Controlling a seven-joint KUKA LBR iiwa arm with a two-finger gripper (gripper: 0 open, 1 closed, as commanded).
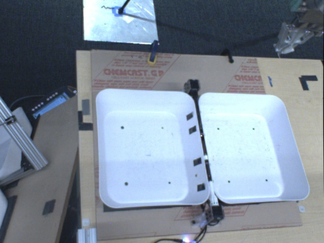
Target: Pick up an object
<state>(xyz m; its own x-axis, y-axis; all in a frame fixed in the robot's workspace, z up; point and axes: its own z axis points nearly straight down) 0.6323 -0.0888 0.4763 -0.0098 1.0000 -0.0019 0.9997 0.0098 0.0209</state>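
Observation:
Two shallow white bins lie side by side on the bench. The left bin (109,135) and the right bin (291,151) show bare white floors with a few small dark dots. My gripper (289,38) hangs at the top right corner of the view. It is raised above the dark floor, beyond the bench's far right corner and well away from both bins. I see nothing in it.
Black clips (192,130) run along the seam between the bins. A yellow and blue clamp (152,54) sits at the bench's far edge. A shiny metal sheet (120,14) lies on the floor behind. An aluminium rail (23,140) slants at the left.

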